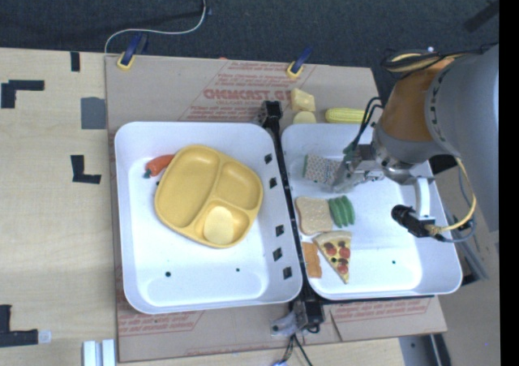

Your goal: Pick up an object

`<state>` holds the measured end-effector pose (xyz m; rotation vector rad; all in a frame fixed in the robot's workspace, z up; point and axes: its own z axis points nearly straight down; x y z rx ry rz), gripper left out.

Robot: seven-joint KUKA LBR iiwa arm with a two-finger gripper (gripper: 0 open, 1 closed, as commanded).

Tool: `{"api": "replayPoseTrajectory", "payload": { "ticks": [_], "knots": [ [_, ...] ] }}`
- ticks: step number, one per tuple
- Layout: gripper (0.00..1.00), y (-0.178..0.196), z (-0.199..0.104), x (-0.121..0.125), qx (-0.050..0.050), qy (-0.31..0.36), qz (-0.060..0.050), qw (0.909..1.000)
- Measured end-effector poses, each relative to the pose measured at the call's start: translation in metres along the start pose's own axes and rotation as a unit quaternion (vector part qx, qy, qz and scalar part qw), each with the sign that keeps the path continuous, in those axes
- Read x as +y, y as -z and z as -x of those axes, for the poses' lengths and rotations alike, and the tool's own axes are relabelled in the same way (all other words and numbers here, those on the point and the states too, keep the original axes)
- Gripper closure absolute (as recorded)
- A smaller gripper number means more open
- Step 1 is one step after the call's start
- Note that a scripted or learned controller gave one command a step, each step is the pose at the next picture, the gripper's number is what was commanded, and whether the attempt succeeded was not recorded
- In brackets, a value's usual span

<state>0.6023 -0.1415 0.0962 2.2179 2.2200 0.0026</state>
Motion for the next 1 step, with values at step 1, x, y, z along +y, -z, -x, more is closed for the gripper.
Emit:
{"api": "replayPoseTrajectory", "payload": {
  "ticks": [1],
  "knots": [
    [0.0,-0.0006,-0.0001,-0.0002,0.0,0.0,0.0,1.0]
  ]
}}
